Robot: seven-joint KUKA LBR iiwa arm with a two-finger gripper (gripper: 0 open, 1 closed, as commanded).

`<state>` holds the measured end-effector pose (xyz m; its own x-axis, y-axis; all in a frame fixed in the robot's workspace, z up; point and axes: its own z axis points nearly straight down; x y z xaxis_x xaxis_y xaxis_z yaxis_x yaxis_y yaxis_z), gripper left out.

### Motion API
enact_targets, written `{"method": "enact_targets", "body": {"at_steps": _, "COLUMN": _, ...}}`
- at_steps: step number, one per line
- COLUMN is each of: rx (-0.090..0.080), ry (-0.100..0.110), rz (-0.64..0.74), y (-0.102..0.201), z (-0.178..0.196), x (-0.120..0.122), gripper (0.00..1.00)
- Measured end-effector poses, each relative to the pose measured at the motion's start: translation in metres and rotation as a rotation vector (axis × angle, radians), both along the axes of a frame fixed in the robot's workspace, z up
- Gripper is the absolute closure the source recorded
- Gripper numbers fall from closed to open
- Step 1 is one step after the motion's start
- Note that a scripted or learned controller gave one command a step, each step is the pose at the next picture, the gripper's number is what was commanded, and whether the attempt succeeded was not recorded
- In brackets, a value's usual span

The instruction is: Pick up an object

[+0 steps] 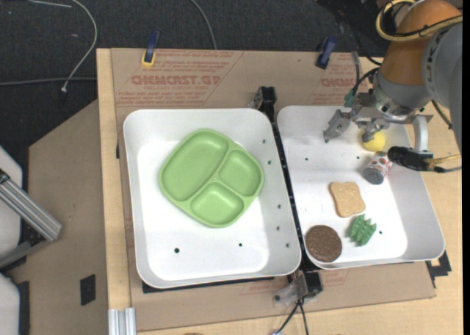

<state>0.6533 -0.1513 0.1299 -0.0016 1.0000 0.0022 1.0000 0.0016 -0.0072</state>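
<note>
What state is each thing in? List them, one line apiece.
Green plate: lying flat in the left bin, compartments bare.
Yellow object: in the right bin, directly under the hand.
Tan slice: lying flat.
Brown disc: flat, by the near rim.
Green toy: resting beside the disc, apart.
Small grey can: lying tipped.

Two bins (147, 179) (426, 216), one green plate (211, 177)
</note>
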Motion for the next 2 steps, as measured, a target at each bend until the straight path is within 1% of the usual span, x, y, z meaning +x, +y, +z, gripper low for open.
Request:
{"method": "enact_targets", "body": {"at_steps": 1, "rx": -0.001, "ry": -0.001, "rz": 0.0, "y": 0.001, "z": -0.048, "x": -0.001, "gripper": 0.0}}
{"method": "enact_targets", "body": {"at_steps": 2, "rx": -0.001, "ry": -0.008, "rz": 0.001, "y": 0.001, "z": -0.033, "x": 0.001, "gripper": 1.0}}
